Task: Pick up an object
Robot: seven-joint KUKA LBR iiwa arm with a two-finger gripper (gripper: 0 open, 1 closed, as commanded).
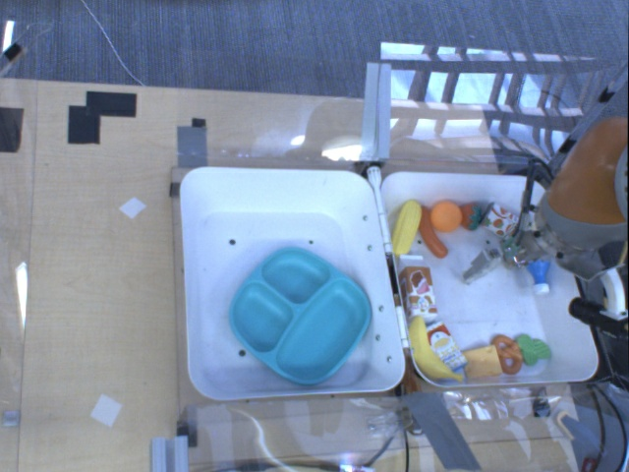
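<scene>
Grey arm [590, 200] reaches in from the right — pincer [484, 265] angled down-left.

Both bins, left bin [211, 264] and right bin [491, 308], look like smooth white plastic, slightly glossy. The divided plate [300, 313] is smooth teal plastic, soft sheen. The bench top [88, 264] reads as pale wood-look laminate, matt. Toy banana [428, 342], corn [406, 227] and orange [445, 215] look like shiny moulded plastic. The gripper [484, 264] is dull grey metal. Floor [246, 28] is rough blue-grey carpet.
</scene>
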